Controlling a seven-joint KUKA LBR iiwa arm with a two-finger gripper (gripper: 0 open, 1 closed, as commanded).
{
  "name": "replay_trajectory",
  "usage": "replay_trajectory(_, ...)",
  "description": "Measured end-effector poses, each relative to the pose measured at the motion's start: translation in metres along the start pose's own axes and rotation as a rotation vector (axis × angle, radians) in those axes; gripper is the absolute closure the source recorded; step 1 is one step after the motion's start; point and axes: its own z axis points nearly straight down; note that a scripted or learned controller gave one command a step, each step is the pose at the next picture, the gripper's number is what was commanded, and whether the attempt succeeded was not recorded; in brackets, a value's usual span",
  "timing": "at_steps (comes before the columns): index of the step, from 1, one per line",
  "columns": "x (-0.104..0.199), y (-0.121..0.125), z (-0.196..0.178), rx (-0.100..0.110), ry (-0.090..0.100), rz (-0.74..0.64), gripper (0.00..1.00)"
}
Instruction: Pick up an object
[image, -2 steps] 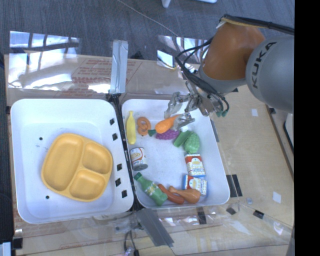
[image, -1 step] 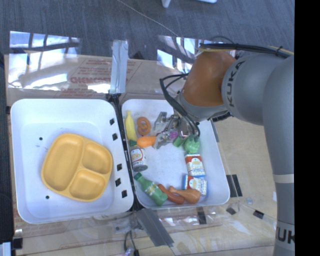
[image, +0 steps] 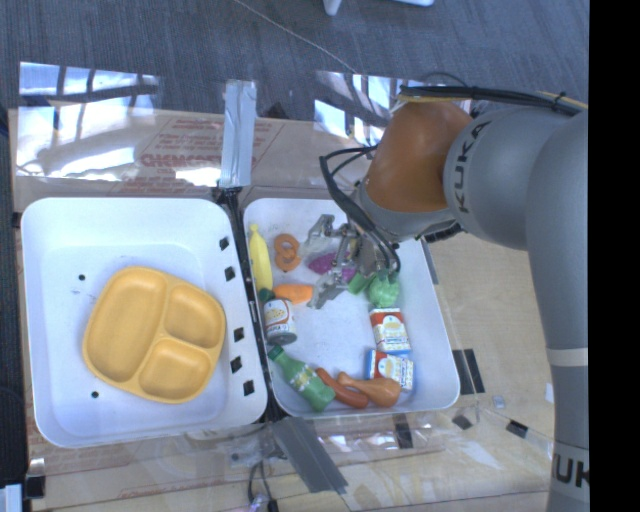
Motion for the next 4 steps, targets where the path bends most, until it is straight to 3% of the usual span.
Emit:
replay_trajectory(1, -0.025, 0.017, 0.033, 0.001, -0.010, 0.040, 0.00)
replay_trajectory(2, 0.029, -0.038, -0.129, 0.004, -0.016, 0.135, 0.00)
replay_trajectory(3, 0.076, -0.090, 0.000, -0.001, 0.009, 0.173, 0.00)
replay_trajectory(4, 0.065, -0.067, 0.037, 0.000, -0.002, 0.227, 0.00)
